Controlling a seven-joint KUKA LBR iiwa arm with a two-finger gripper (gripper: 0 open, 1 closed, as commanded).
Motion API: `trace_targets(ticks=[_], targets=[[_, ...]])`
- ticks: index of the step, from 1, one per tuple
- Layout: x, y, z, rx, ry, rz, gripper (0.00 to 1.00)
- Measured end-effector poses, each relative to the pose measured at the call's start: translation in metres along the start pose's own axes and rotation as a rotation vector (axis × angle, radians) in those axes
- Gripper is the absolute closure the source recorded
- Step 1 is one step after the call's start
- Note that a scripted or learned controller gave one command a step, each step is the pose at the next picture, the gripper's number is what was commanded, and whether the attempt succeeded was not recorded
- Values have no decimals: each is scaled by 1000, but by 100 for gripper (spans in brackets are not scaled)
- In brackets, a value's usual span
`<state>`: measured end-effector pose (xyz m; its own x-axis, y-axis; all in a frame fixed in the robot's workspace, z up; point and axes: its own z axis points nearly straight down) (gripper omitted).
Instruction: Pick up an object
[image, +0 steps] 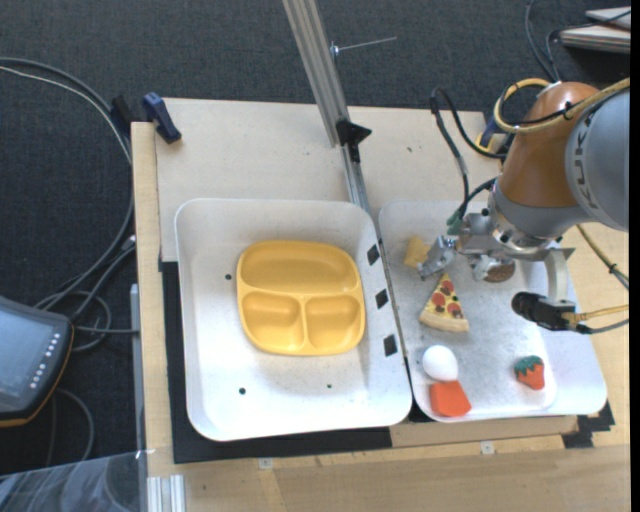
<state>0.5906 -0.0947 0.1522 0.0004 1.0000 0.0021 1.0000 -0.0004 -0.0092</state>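
Landmark: pizza slice (444, 306) lay in the right bin (585, 375).
Egg (439, 362): nearer than the slice, unlifted.
Gripper (440, 255): just beyond the slice, grip state unclear.
Progress: nothing lifted; whole pick remained.

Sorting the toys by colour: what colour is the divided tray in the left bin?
Yellow. The divided tray shows plainly in the camera view, inside the left bin.
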Motion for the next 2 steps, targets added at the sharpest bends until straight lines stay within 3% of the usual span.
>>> trace_targets(ticks=[1,2], targets=[[1,-1,53,-1,0,-1,0],[1,1,39,-9,1,-1,100]])
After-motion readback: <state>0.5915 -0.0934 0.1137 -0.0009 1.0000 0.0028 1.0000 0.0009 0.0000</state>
